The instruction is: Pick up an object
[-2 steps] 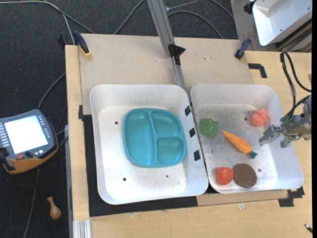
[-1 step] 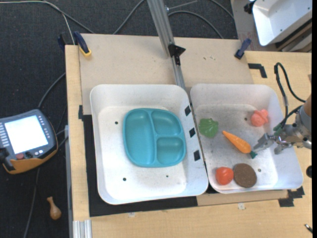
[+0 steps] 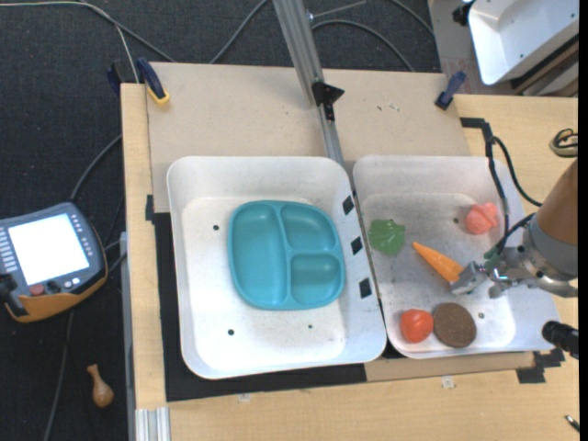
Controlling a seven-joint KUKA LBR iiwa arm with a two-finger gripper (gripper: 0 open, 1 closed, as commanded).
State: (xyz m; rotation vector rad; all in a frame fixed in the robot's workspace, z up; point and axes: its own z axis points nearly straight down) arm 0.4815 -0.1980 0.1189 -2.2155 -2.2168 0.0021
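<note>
Camera view looks down on your bench with both white bins side by side. Your left bin (image 3: 197,246) carries a teal divided plate (image 3: 285,254) lying flat near its middle. Over in your right bin (image 3: 418,177) you have five things: a green leafy piece (image 3: 387,236) toward the bin's left wall, an orange carrot (image 3: 436,261) slanting down to the right just beside it, a pink round item (image 3: 480,218) up by the right wall, a red tomato-like piece (image 3: 415,324) near the front edge, and a brown disc (image 3: 453,324) touching or almost touching that red piece on its right. Your arm (image 3: 560,228) comes in from the right, and the gripper (image 3: 465,281) sits low in the right bin, its metal tip right at the lower end of the carrot and just above the brown disc. You cannot tell from this angle whether it is spread or closed, and nothing is visibly pinched. All five pieces rest on the bin floor. Off the bench to the left, a teach pendant (image 3: 46,257) lies on the dark floor, cables trailing behind it.
</note>
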